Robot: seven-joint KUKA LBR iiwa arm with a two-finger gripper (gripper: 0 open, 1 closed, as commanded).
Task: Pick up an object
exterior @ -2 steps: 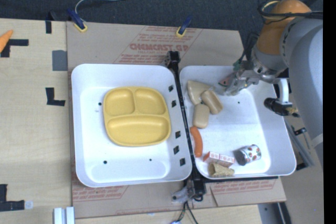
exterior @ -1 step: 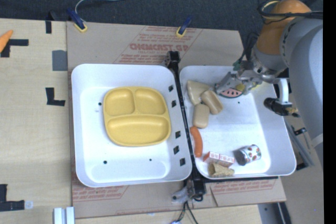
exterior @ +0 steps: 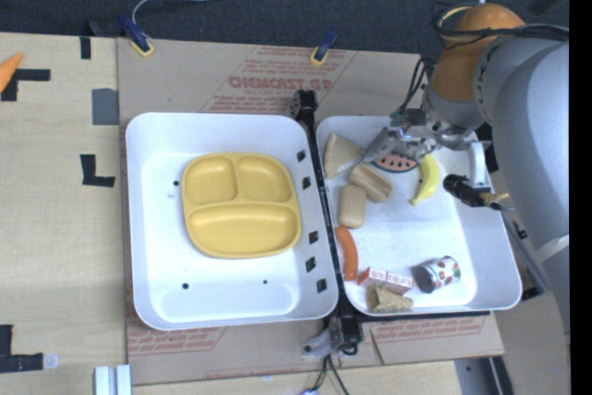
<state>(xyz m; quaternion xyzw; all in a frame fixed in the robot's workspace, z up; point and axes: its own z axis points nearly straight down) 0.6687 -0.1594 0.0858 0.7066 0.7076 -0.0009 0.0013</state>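
Banana [exterior: 426, 179] lies in right bin [exterior: 481, 277]; left bin [exterior: 153, 199] — yellow tray [exterior: 242, 204].

The left bin [exterior: 148, 227] has open floor along its front edge and down its left side; the yellow divided plate [exterior: 242, 204] takes up the middle. The right bin [exterior: 495, 277] is crowded along its left wall: a pale wedge [exterior: 339, 153], two bread-like rolls [exterior: 363, 191], an orange carrot-like stick [exterior: 348, 253] and a wrapped bar [exterior: 388, 277] with a cracker [exterior: 388, 298] at the front. A small can [exterior: 437, 273] lies near the front right. Bare floor runs through the bin's middle, between the rolls and the can. The arm [exterior: 523, 106] blocks the back right corner, over the watermelon slice [exterior: 398, 165] and beside the banana [exterior: 426, 179].
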